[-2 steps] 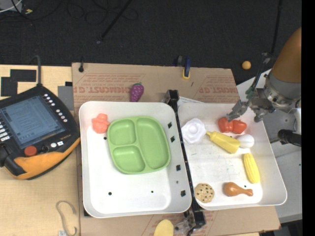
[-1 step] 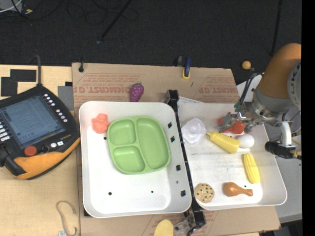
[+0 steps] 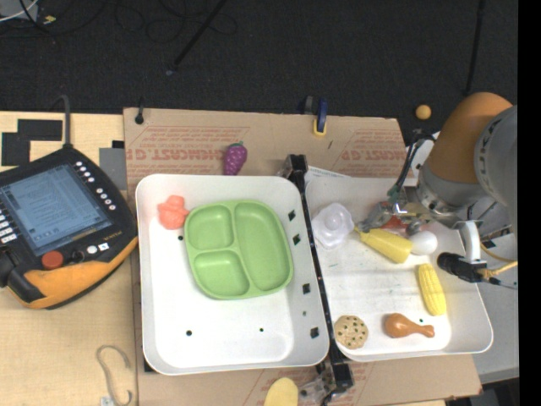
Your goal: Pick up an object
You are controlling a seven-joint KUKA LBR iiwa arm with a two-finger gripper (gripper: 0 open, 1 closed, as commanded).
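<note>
Gripper (image 3: 390,214) sits low beside the yellow wedge (image 3: 386,245); grip state unclear.

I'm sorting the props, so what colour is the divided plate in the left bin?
Light green; the divided plate shows plainly in the camera view.

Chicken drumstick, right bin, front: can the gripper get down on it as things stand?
Probably yes. The chicken drumstick lies apart from the cookie and the corn cob, with nothing on top of it. The gripper sits over the same bin, farther back.
</note>
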